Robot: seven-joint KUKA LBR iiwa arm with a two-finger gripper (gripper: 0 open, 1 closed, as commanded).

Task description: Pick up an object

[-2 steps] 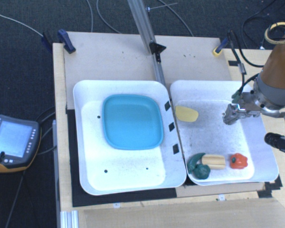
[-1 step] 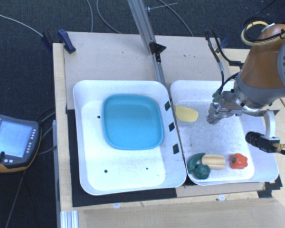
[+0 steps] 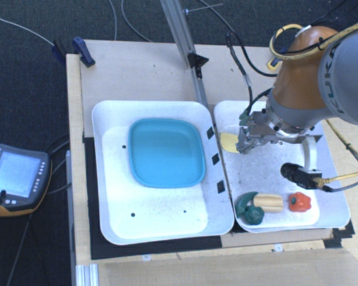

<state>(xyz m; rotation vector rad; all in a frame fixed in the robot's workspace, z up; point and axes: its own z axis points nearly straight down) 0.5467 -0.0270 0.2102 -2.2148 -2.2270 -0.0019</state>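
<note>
My gripper hangs over the upper left part of the right bin, right beside a pale yellow object that lies at the bin's left wall. Along that bin's front edge lie a dark green object, a tan cylinder and a red pepper-like object. A blue square plate rests in the left bin. The arm's grey and orange body covers the back of the right bin.
A black fitting with a yellow cable sits over the right bin's right side. A metal post slants up behind the bins. A blue clamp sits at the bench's back left corner. A teach pendant lies left of the bench.
</note>
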